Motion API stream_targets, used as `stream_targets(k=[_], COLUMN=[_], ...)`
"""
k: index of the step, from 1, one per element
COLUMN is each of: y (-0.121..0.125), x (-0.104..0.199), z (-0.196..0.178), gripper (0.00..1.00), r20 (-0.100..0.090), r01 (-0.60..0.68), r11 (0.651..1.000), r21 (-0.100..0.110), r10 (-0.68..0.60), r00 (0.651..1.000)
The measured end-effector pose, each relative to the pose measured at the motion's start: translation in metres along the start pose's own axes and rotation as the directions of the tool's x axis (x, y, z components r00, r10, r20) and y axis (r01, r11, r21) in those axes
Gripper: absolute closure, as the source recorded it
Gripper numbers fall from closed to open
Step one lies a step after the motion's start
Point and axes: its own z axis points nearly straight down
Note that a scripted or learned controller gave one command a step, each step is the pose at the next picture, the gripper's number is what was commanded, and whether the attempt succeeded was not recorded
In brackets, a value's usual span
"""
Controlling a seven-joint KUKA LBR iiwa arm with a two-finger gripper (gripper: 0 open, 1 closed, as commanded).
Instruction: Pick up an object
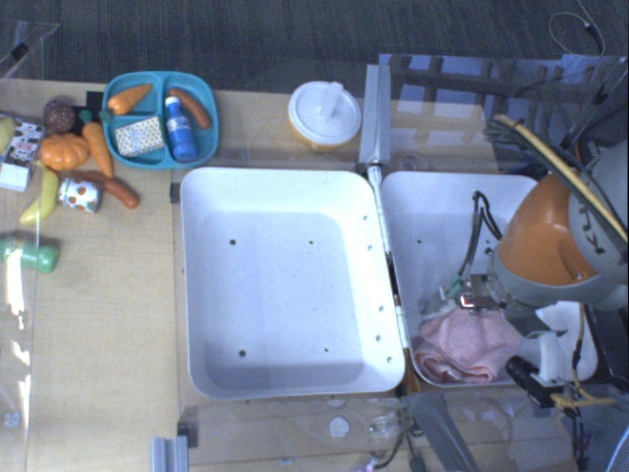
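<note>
A crumpled pink cloth (465, 347) lies in the near left corner of the right bin (432, 214). My gripper (470, 299) hangs low over the cloth's top edge, at the end of the grey arm with the orange band (541, 244). The wrist hides the fingertips. A small green and white thing (452, 287) peeks out just left of the gripper, next to the cloth.
The left bin (280, 278) sits beside the right one, a metal divider between them. On the bench at far left are a teal tray (159, 119) of toy food, carrots, a banana and a can. A white lidded container (324, 114) stands behind the bins.
</note>
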Motion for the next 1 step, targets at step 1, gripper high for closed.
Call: stream_targets(k=[1], y=[0.0033], x=[-0.0012], z=[-0.0122], gripper=[1.00], r20=[0.005], r01=[0.002], r11=[1.000], r21=[-0.009], r10=[-0.001], r00=[1.000])
